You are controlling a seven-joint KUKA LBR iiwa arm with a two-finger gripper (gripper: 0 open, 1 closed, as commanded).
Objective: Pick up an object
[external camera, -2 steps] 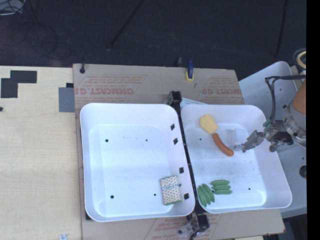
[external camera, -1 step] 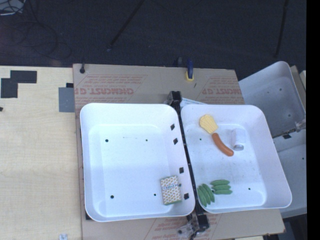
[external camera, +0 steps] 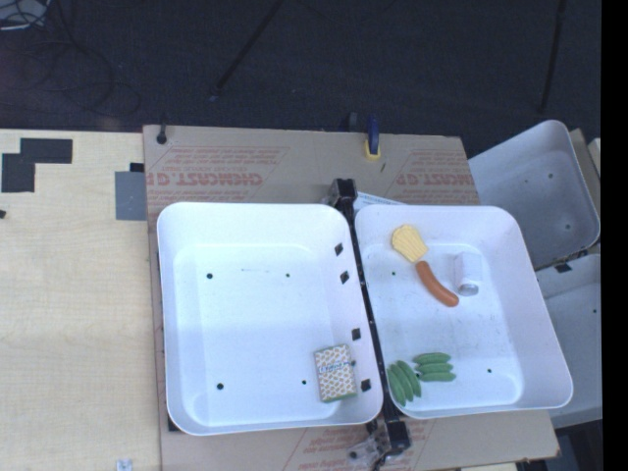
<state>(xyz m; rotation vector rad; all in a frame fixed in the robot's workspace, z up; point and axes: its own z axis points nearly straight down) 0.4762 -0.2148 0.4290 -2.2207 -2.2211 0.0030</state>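
Gripper state: cannot tell. Yellow-orange toy (external camera: 424,263), grey cylinder (external camera: 465,275) and green pods (external camera: 420,373) lie flat in the right bin (external camera: 535,307), probably scattered as grasp targets. Patterned box (external camera: 336,373) crowds the left bin (external camera: 172,312) at its inner wall, likely awkward.

Two white bins sit side by side on a cardboard sheet (external camera: 294,170) on the counter (external camera: 69,292). The left bin (external camera: 196,243) holds a small patterned packet (external camera: 336,373) near its lower right corner. The right bin (external camera: 510,292) holds a yellow-and-orange spatula (external camera: 422,261), a small white cup (external camera: 466,273) just beside it, and green pea pods (external camera: 420,373).
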